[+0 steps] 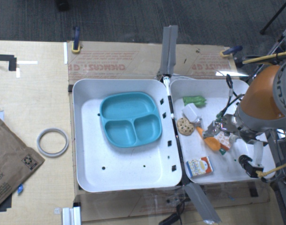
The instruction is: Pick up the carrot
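Observation:
The orange carrot (211,142) lies slanted in the middle of the right bin (206,89), its green tip pointing to the lower right. My gripper (217,128) hangs right over the carrot's upper end, reaching in from the right below the orange wrist band. It hides part of the carrot, and I cannot make out whether it touches the carrot.
Around the carrot in the right bin lie a cookie (184,125), a white object (191,111), a green item (194,100), a red-and-white packet (224,140) and a small carton (199,167). The left bin (86,172) holds a blue divided plate (131,119). A tape roll (52,141) sits on the bench.

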Action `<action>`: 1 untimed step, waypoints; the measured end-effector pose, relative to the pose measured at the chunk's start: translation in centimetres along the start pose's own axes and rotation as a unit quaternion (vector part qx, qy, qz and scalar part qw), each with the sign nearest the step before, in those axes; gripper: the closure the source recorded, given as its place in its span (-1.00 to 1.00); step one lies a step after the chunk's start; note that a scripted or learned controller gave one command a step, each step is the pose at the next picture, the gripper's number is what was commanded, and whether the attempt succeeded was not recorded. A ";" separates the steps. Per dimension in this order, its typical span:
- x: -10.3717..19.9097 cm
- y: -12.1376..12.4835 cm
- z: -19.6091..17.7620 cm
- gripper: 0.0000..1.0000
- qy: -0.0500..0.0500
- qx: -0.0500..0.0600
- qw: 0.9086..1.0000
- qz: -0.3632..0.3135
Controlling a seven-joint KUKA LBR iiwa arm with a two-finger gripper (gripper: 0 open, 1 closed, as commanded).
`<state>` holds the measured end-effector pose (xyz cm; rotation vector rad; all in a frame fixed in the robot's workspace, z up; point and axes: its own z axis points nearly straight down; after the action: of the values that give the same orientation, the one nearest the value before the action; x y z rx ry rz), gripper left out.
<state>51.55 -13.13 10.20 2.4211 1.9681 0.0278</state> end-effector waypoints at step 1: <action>-0.6 -3.7 -2.4 -1.00 0.000 0.016 1.000 0.013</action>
<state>47.71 -12.95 12.49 2.4669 1.9509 -0.0018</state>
